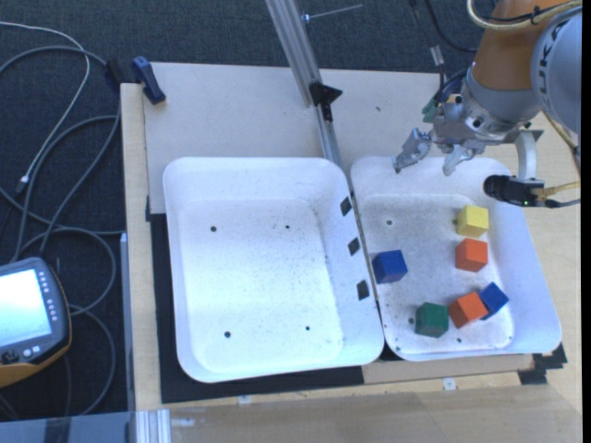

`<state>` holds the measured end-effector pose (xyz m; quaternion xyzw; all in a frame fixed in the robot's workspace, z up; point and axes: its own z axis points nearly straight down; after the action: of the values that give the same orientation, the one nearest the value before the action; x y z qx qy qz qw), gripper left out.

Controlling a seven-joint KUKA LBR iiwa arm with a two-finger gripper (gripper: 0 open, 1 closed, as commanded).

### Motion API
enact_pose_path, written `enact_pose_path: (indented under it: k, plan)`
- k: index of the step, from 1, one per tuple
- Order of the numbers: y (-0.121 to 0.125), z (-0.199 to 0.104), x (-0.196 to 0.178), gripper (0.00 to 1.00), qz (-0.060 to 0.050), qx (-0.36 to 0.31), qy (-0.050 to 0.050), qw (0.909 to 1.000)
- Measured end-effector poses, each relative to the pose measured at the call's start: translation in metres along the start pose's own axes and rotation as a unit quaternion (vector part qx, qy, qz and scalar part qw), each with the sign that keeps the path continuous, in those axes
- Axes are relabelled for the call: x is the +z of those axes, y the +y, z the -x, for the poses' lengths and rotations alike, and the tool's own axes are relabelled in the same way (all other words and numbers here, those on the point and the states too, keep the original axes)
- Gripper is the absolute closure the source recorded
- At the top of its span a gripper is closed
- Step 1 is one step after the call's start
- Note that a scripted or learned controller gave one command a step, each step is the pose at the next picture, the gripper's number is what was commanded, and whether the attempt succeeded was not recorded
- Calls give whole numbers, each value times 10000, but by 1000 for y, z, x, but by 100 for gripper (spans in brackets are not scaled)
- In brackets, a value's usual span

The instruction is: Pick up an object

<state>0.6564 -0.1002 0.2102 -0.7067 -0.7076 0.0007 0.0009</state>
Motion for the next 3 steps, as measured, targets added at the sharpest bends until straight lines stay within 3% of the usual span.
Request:
enact_pose_path:
  k: [1, 2, 3]
  plan:
    - [-23, 64, 116, 0, -37, 26, 1, 10000]
    - [-45, 96, 111, 0, -2, -43, 74, 10000]
    - [-81, 94, 110, 0, -1, -13, 48, 10000]
